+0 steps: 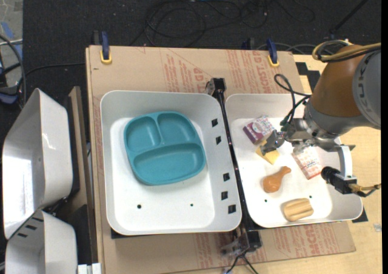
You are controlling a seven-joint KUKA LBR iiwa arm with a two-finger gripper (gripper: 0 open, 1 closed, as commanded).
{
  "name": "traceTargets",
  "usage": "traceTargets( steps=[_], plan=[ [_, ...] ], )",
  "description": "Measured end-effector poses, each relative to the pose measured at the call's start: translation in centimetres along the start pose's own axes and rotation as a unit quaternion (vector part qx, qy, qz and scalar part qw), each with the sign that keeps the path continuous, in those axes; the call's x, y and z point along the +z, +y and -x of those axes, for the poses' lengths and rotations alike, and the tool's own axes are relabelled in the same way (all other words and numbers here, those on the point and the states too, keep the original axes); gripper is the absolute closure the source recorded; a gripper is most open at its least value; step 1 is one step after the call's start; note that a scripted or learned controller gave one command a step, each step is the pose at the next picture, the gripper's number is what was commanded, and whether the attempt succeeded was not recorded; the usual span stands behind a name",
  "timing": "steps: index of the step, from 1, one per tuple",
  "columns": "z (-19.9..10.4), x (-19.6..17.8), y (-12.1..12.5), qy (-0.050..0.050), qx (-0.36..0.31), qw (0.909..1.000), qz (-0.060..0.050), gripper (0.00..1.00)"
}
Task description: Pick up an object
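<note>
My gripper [274, 142] is low in the right bin [342, 209], reaching in from the right. It sits directly over the top edge of a yellow wedge [269, 156], which is partly hidden beneath it. A purple packet [259, 128] lies just up and left of the gripper. A red and white carton [308, 162] lies to its right, under the wrist. Nearer the front are an orange drumstick [276, 180] and a tan bun [297, 209].
The left bin [115, 200] holds a teal divided plate [163, 147]. A dark divider [231, 163] runs between the two bins. The arm's orange band [336, 88] looms over the right bin's far right side.
</note>
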State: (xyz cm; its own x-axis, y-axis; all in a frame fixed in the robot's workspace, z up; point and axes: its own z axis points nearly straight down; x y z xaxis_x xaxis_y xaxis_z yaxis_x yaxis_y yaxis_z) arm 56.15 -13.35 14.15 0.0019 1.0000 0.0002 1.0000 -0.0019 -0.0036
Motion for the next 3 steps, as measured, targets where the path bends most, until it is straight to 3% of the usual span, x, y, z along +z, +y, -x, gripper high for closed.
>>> traceTargets(
  steps=[1, 2, 3],
  plan=[
    [-0.1, 5.2, 0.0, 0.000, 0.000, 1.0000, 0.000, 0.00],
    [0.0, 3.9, 0.0, 0.000, 0.000, 1.0000, 0.002, 1.00],
    [-0.3, -0.3, 0.1, -0.001, -0.002, 1.0000, 0.004, 1.00]
  ],
)
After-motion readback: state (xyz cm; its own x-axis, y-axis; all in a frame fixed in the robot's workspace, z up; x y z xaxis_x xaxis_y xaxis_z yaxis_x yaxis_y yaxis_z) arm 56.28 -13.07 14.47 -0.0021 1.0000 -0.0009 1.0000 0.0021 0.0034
